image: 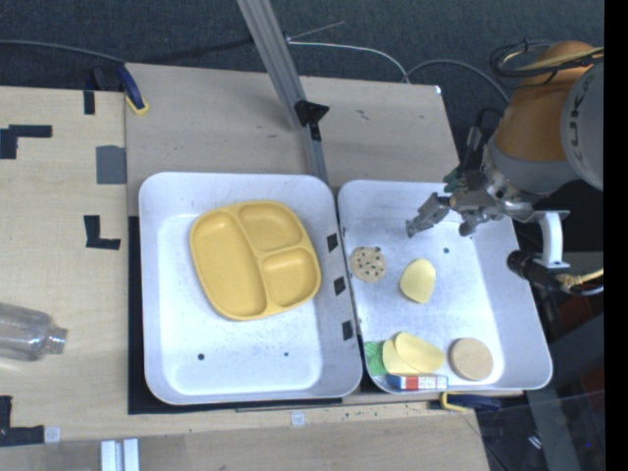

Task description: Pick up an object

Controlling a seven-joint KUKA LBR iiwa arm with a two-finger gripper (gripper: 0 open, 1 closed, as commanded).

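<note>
Over the right bin the tool hangs with its two fingers spread apart, grasping nothing. Below it, well apart, a yellow piece lies on the bin floor, with a speckled cookie just beside.

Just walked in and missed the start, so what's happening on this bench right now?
A grey robot arm with an orange band reaches in from the right, its gripper hanging over the far end of the right bin with nothing between its fingers. Below it lie a speckled cookie, a yellow chip-like piece, another yellow piece and a tan disc. The left bin holds a yellow divided plate.
</note>
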